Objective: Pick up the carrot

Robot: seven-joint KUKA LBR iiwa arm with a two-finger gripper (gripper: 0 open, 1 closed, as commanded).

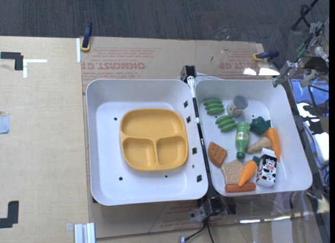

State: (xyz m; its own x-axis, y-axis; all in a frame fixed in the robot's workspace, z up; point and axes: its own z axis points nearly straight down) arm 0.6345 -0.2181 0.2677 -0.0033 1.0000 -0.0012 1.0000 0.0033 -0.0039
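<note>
Jaws — whether they stand open or shut cannot be told from this view. On the surface (42,147), the left bin (99,147) holds a yellow three-part plate (154,138). The right bin (293,147) holds the toy food: a brown waffle (216,154) nearest the divide, two green pea pods (213,106) above it, a bread slice (231,171), and a green bottle (242,139) lying mid-bin. One carrot (247,173) lies tilted over the bread slice, just beside a cow-print carton (267,170). A second carrot (272,142) lies further right — below a broccoli piece (259,126).
</note>
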